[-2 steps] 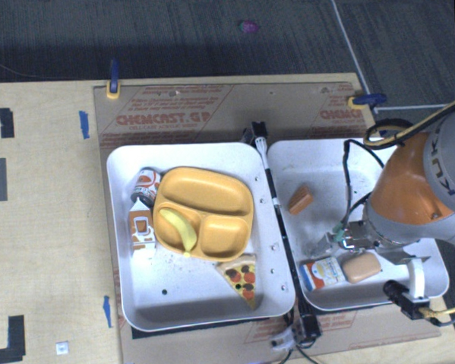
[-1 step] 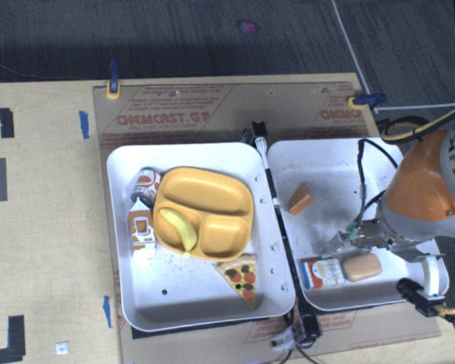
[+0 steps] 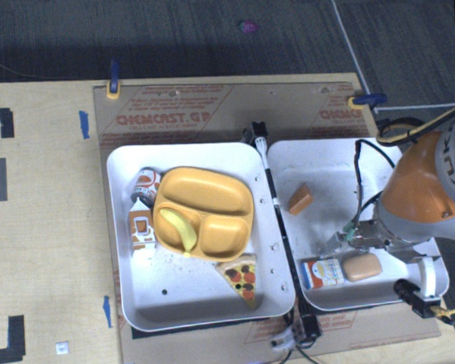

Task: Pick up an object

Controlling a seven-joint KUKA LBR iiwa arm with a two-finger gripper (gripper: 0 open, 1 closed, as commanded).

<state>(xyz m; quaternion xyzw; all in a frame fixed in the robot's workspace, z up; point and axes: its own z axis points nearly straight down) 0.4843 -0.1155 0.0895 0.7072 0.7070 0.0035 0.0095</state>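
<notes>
Hovering low over the right bin, the arm seems to be in the approach step: its claw sits just above the things at the 6 o'clock side of this bin. I cannot tell from this slant how the claw stands, because the wrist covers it, and nothing is seen held in it.

The likely targets are the tan block and the carton. They lie touching each other, close to the front wall of the bin. A brown wedge lies apart, toward 10 o'clock from the claw, with bare floor all around it.

For the next move, I judge that the claw must come straight down on one thing only. The block and the carton are so close that a finger could land between them or push one against the wall. The front wall at 6 o'clock leaves little room on that side, so the grasp should better close along the wall, not across it. The wedge would be the easier choice, as it has open room on every side.

The left bin holds a yellow tray with a banana, a can at its 9 o'clock, a small box below the can and a pizza slice at 5 o'clock. The divider between the bins is an edge to clear if the arm crosses.
</notes>
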